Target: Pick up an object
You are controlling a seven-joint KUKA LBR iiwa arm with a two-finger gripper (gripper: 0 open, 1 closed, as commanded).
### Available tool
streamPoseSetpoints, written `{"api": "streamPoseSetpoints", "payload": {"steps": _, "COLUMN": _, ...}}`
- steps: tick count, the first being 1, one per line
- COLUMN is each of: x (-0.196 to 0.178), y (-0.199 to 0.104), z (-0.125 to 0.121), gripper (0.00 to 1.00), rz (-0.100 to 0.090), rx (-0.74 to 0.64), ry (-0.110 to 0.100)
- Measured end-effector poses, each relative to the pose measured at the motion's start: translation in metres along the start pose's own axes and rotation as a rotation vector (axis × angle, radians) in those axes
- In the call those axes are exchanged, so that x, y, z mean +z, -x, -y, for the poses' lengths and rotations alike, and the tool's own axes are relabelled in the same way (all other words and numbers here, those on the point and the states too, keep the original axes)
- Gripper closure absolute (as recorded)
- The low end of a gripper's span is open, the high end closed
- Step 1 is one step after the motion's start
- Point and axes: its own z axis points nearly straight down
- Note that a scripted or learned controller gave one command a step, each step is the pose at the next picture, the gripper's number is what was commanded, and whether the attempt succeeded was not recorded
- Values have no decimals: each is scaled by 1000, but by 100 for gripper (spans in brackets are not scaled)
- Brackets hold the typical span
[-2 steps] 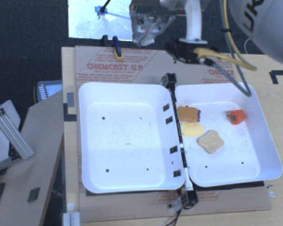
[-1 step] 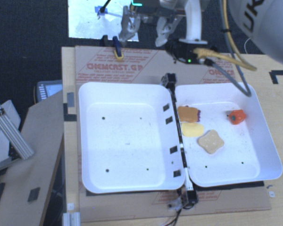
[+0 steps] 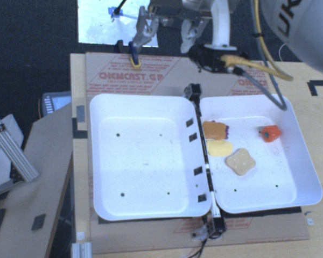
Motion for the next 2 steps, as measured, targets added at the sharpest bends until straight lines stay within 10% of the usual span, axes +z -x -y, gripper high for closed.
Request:
{"api": "streamPoseSetpoints", "payload": {"steps": 1, "x": -11, "y": 0, "z": 0, "gripper": 100, "rz": -1, "rx": -4, "ry": 3}}
{"api": "streamPoseSetpoints", "payload": {"steps": 2, "x": -11, "y": 0, "z": 0, "gripper": 0, "rz": -1, "rx": -4, "ry": 2}}
